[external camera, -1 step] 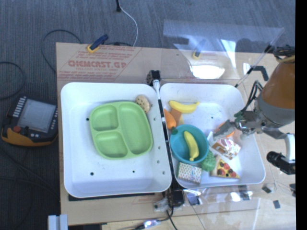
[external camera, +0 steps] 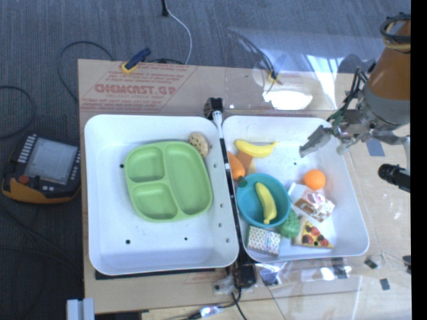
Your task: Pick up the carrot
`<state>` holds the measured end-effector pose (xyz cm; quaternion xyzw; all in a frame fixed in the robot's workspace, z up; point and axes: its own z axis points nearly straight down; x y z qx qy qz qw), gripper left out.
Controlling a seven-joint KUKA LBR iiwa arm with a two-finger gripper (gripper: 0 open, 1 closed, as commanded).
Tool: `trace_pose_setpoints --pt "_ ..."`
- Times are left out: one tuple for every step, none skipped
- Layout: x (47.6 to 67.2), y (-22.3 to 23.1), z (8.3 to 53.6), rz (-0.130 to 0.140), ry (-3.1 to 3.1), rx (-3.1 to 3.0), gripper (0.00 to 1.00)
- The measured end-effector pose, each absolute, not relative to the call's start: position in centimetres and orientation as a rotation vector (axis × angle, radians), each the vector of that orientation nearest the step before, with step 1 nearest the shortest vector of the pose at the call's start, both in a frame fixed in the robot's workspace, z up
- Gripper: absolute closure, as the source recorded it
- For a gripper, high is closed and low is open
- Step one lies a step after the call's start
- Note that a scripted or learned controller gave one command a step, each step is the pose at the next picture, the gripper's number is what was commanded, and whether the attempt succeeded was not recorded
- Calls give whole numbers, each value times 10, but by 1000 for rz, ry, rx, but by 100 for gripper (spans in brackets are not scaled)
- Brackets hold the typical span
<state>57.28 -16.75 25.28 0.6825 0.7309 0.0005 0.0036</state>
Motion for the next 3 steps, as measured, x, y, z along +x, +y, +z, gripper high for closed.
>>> trace_pose_setpoints --pt "573 -221 149 -13 2282 2172 0" --pt "578 -212 98 16 2327 2111 0" --pt "576 -216 106 2 2321 2111 100"
